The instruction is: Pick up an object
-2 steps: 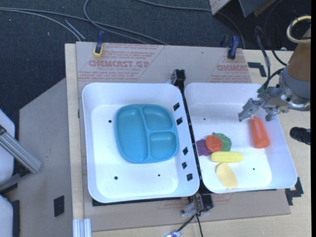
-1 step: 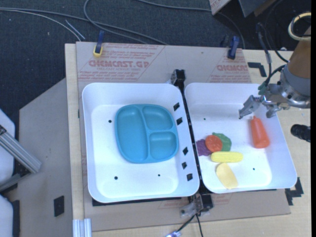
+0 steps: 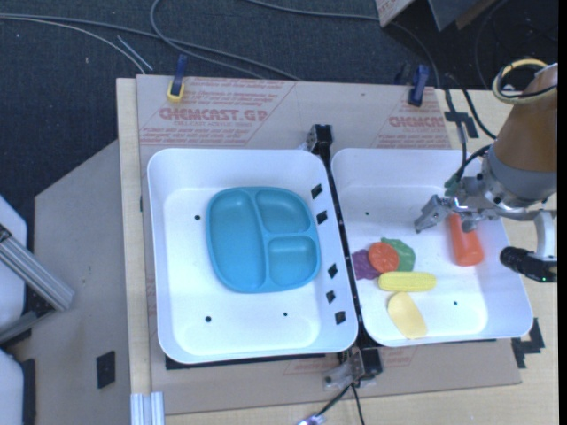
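Nearest the right bin (image 3: 496,326)'s front edge lie a pale yellow piece (image 3: 407,314) and a toy corn cob (image 3: 407,282); behind them, a tomato (image 3: 383,256), lettuce (image 3: 401,251) and purple piece (image 3: 361,263). All are probably light, rigid, slick plastic. The orange carrot (image 3: 466,242) lies toward the right wall, just below the gripper (image 3: 452,212), whose fingers are spread wide, holding nothing. Grasp the carrot across its middle.

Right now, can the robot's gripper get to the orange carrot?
Probably yes. The gripper hangs in the right bin right by the orange carrot, and nothing lies on top of the carrot. The other toys sit off to one side.
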You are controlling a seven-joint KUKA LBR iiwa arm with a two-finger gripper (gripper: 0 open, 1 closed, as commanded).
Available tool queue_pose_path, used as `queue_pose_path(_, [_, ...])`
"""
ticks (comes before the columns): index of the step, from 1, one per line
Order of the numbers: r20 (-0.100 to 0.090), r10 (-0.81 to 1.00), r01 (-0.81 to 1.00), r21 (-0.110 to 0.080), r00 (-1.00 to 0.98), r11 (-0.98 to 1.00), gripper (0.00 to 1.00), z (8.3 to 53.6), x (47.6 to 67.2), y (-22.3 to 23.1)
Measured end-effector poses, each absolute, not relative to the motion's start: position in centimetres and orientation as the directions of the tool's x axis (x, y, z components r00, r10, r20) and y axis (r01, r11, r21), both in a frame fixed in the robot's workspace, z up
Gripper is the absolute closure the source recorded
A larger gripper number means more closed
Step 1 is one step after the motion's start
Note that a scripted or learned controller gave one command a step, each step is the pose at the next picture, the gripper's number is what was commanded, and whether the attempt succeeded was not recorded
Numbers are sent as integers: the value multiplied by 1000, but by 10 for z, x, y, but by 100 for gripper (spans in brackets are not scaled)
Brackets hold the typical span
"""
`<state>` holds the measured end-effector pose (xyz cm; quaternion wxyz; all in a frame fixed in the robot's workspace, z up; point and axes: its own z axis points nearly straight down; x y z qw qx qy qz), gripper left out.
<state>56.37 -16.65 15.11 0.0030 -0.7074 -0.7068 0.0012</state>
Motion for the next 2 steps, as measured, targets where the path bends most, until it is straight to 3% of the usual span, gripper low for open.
queue_pose_path(1, [3,1000,1000,-7,0,0,0,103,554,-169])
queue_pose_path(2, [6,1000,1000,0,-2,2,0,85,556,-165])
